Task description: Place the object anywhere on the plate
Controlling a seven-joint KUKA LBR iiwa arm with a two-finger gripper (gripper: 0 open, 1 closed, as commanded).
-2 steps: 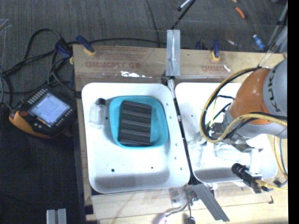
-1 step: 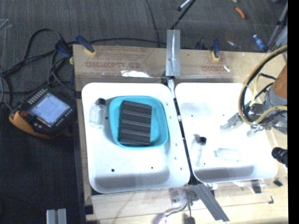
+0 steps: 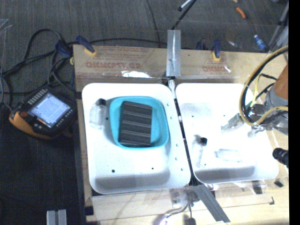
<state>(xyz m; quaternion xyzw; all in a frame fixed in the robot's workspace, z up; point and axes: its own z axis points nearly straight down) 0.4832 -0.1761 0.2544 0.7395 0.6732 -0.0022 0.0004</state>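
A blue plate (image 3: pixel 159 125) lies in the left bin (image 3: pixel 131 177). A dark grey ribbed block (image 3: pixel 136 122) rests flat on it, near its middle. A small clear bottle with a black cap (image 3: pixel 98 111) lies in the same bin, just left of the plate. In the right bin (image 3: pixel 225 172), another small clear bottle with a black cap (image 3: pixel 200 146) lies near the left wall. My gripper (image 3: pixel 243 126) hovers over the right side of that bin, well away from the plate. Its two silver fingers (image 3: pixel 231 123) stand apart with nothing between them.
A faint clear plastic item (image 3: pixel 229 153) lies in the right bin below the gripper. Yellow and black cables (image 3: pixel 246 97) loop off the wrist. A metal divider post (image 3: pixel 173 55) stands behind the bins. A teach pendant (image 3: pixel 47 111) sits left of the bench.
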